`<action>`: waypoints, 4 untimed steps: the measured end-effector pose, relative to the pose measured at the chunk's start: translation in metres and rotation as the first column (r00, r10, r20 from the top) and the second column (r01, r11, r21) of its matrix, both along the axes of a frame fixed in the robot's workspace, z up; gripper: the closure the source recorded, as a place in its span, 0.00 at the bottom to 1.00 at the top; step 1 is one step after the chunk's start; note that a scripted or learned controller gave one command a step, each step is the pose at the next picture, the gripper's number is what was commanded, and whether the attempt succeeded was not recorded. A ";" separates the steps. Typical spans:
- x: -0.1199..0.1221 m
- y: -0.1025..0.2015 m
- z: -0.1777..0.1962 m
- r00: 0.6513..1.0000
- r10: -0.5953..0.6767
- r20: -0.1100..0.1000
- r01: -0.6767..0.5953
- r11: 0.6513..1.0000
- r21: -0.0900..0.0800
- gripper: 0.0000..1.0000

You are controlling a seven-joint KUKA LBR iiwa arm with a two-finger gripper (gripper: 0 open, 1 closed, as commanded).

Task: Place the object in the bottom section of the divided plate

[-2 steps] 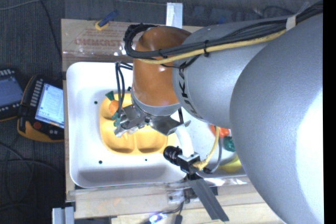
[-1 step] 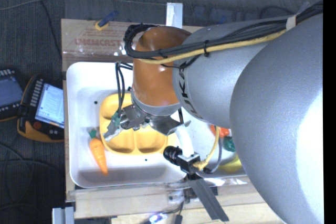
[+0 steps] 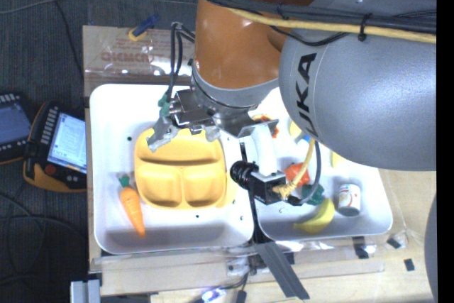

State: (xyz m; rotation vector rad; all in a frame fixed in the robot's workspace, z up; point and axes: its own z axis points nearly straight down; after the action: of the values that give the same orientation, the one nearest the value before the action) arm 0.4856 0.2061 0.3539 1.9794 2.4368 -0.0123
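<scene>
At the near edge of the bench sit two shallow white bins side by side. In the left bin [image 3: 106, 238], nearest the camera, an orange toy carrot [image 3: 131, 208] lies along the floor, its green top pointing away, just beside the left rim of a yellow divided plate [image 3: 181, 177]. The plate has two small sections on its near side and one wide section beyond them; all three look bare. In the right bin [image 3: 379, 220], a yellow banana [image 3: 317, 216] lies near the front wall, a small white can with a red label [image 3: 347, 196] stands just to its right, and an orange and green object [image 3: 298, 175] sits behind the banana, partly hidden by my cabling.

My gripper [image 3: 164, 133] hangs over the far left corner of the plate. I cannot tell whether my jaws are open or closed, or whether anything is between them. Beyond, my orange band and grey arm cover the far part of both bins. A cardboard sheet [image 3: 128, 53] lies past the left bin.
</scene>
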 end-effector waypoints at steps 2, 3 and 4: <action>0.001 0.008 -0.012 0.969 -0.247 -0.004 0.247 0.969 -0.013 1.00; 0.000 -0.051 0.014 0.954 -0.300 0.001 0.300 0.954 0.000 1.00; -0.002 -0.047 -0.108 0.982 -0.189 -0.006 0.189 0.982 0.002 1.00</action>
State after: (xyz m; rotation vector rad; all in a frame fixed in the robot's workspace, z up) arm 0.4833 0.1586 0.2459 2.2067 2.2431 -0.0155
